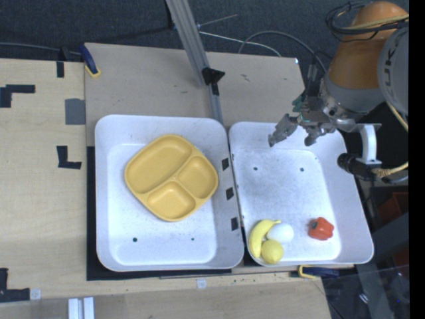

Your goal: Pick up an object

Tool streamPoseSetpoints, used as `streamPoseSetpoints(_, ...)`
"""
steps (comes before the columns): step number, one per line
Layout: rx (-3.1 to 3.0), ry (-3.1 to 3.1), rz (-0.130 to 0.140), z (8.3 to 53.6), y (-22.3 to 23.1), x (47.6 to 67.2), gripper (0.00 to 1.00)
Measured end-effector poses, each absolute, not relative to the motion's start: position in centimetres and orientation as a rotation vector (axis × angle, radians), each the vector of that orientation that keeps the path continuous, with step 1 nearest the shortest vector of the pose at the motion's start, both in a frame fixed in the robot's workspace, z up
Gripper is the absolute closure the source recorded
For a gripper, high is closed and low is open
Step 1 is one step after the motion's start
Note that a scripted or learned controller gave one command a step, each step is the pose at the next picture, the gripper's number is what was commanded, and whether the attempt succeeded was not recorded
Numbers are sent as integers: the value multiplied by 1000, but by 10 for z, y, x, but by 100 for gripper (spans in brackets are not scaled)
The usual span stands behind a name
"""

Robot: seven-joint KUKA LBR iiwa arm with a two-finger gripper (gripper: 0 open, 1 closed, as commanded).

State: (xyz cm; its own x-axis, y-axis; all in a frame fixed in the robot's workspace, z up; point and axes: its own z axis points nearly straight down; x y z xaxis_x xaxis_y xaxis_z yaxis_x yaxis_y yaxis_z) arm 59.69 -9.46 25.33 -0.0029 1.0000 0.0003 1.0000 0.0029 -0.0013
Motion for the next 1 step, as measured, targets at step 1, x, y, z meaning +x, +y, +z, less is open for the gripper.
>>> streamPoseSetpoints(1,-2218,-2224,1,253,-95,597,0)
